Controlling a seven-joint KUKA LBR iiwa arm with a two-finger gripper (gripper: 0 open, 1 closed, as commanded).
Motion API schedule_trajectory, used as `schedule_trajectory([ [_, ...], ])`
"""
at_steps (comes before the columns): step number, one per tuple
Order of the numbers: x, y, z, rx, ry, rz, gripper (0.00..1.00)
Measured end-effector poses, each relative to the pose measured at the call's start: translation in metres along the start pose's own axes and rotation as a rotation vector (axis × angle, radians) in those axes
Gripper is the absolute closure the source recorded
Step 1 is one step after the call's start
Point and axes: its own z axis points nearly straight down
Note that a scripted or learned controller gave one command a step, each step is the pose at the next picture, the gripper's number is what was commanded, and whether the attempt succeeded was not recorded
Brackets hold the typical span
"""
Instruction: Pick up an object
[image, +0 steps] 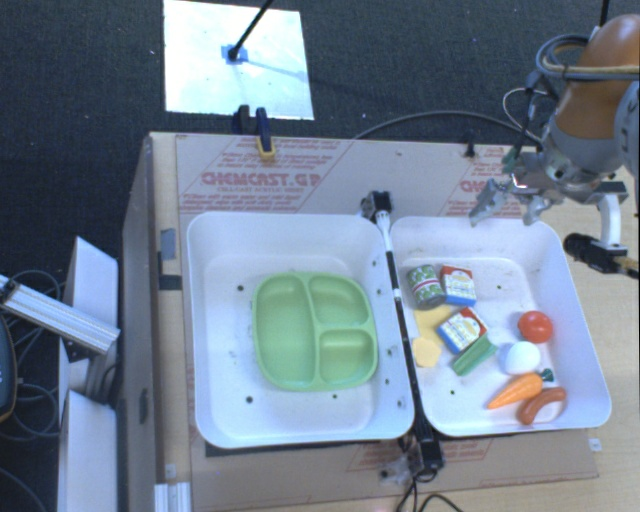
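Sausage (541, 404) and carrot (516, 390) hug the right bin's (590, 335) 5 o'clock corner, with egg (520, 357) and tomato (535, 326) close above. Bare floor lies toward 12 o'clock, where the gripper (510, 207) hovers over the rim, fingers spread, holding nothing.

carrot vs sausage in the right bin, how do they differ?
Colour: the carrot is bright orange with a green tip; the sausage is duller reddish-brown.
Shape: the carrot tapers to a point at its lower left; the sausage is curved with rounded ends.
Position: the sausage lies nearer the bin's front right corner, the carrot just up and left of it.
Shared: both lie flat, side by side, at a similar slant.
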Motion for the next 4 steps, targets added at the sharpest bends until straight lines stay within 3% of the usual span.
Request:
schedule_trajectory([
  [1, 0.008, 0.004, 0.135, 0.004, 0.001, -0.001, 0.00],
  [2, 0.027, 0.006, 0.143, 0.000, 0.001, -0.002, 0.00],
  [3, 0.027, 0.007, 0.132, -0.004, 0.000, -0.004, 1.00],
  [4, 0.027, 0.007, 0.132, -0.004, -0.001, -0.004, 0.00],
])
